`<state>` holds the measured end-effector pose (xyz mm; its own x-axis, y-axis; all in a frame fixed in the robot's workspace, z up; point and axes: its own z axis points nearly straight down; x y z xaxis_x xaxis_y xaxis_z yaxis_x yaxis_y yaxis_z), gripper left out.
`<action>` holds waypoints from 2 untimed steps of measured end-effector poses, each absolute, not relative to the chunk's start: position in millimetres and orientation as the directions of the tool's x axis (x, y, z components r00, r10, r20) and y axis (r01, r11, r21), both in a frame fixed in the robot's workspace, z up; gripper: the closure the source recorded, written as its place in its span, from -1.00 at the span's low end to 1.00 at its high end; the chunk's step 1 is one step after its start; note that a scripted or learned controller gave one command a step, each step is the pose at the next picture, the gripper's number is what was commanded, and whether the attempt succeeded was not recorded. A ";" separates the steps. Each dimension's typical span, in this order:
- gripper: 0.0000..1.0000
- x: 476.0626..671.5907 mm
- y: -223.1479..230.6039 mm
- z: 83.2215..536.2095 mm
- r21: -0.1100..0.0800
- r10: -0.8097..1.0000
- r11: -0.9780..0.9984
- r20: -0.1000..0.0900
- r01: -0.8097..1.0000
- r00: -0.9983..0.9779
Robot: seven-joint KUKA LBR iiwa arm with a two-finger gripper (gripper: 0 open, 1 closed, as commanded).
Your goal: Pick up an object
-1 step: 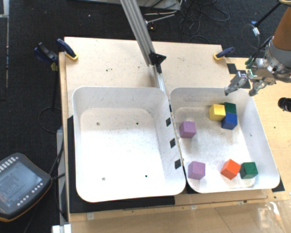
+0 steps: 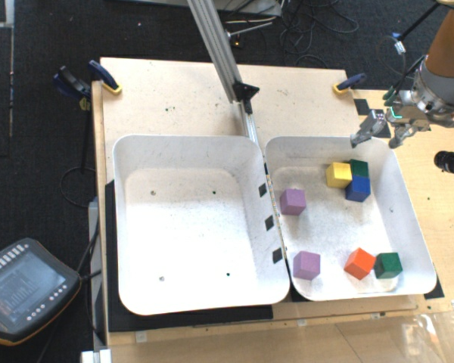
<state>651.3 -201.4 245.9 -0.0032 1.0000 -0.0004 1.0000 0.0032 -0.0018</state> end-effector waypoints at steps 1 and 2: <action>-1.00 659.7 -201.5 197.9 -0.004 1.000 0.004 0.000 1.000 -0.004; -1.00 658.4 -190.8 146.3 -0.005 1.000 0.003 0.001 1.000 -0.003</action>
<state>658.4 -190.8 146.3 -0.0032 1.0000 0.0005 1.0000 0.0032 -0.0046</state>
